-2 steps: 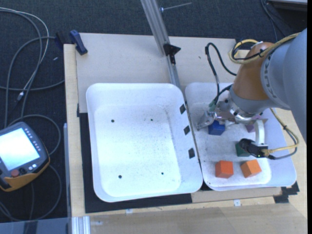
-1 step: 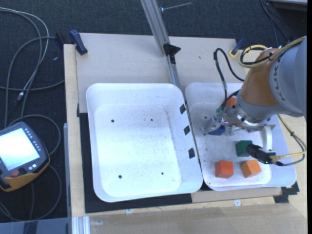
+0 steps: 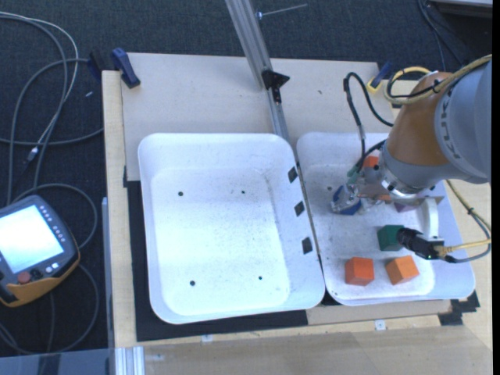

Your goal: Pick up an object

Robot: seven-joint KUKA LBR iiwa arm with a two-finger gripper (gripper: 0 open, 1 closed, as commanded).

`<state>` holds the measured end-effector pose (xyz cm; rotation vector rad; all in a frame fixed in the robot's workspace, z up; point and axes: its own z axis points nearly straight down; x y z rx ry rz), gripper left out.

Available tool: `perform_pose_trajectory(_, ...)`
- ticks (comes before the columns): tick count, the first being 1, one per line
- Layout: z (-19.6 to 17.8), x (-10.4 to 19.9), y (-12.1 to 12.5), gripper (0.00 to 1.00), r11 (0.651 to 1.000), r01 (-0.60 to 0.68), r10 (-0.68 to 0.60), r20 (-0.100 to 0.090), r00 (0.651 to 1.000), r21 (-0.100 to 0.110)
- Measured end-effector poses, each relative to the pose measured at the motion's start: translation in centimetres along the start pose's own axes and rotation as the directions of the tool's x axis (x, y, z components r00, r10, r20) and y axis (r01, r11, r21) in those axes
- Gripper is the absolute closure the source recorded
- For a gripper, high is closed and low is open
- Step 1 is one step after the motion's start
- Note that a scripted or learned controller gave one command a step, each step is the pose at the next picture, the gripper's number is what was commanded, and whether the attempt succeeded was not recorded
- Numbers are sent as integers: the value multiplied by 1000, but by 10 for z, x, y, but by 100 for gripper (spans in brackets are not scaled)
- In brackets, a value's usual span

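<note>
The two-finger gripper (image 3: 349, 199) is down inside the right shallow white plastic bin (image 3: 316, 170), near its middle, at the end of the grey arm with the orange band (image 3: 418, 135). Whether its jaws are apart or closed cannot be told from this angle, and nothing can be made out between them; a small bluish shape sits at the tip, too blurred to identify.

The loose objects lie in the near part of that same bin. A dark green block (image 3: 389, 237) rests just right of the gripper and a little nearer the camera, partly overlapped by a black cable fitting. Closer to the bin's near rim sit two orange blocks side by side but apart: a redder orange cube (image 3: 359, 271) on the left and a lighter orange cube (image 3: 402, 269) on the right.

The left shallow white plastic bin (image 3: 211, 225) touches the right one along their shared edge, where small black clips show. Both bins rest on a pale wooden bench (image 3: 195, 92). A handheld control pendant with a lit screen (image 3: 31, 244) lies on the dark carpet at far left.
</note>
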<state>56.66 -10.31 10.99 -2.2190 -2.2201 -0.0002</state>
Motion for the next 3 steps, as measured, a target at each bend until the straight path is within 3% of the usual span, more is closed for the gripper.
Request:
perform_pose_trajectory(1,-94,78,15,100,1000,8,-8,-1,1000,-11)
perform_pose_trajectory(2,-89,65,-25,100,1000,-2,2,1,1000,4)
perform_pose_trajectory(3,-125,153,-24,100,1000,10,-10,-2,1000,-5)
